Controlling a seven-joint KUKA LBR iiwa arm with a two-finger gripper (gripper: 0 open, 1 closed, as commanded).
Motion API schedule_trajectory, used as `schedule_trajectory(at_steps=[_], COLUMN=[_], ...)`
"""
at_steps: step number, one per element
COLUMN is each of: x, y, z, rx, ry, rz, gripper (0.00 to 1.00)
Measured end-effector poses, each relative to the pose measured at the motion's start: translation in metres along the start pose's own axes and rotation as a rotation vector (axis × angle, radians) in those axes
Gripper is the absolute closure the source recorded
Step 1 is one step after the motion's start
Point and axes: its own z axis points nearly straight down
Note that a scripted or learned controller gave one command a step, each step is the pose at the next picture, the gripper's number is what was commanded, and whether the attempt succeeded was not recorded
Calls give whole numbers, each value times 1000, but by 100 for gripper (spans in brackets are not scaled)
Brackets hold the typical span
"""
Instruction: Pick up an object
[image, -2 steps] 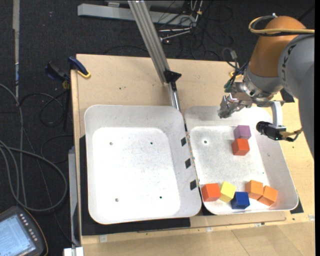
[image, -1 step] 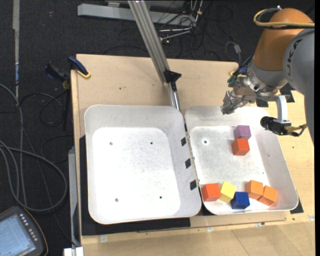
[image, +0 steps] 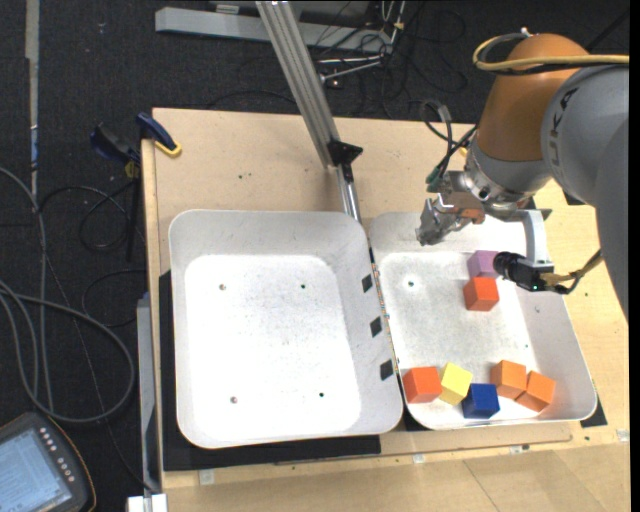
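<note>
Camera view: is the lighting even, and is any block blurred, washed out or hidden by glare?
Camera view: lighting even and soft, with faint shadows under the blocks; right bin bright white but not blown out; orange block and blue block sharp with clear colour; the purple block is partly covered by the arm's black fitting.
</note>
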Motion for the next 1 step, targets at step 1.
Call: schedule_trajectory(at_steps=[1], x=[43], y=[-23], z=[5], rx=[2], ry=[0], rz=[0], gripper=[100])
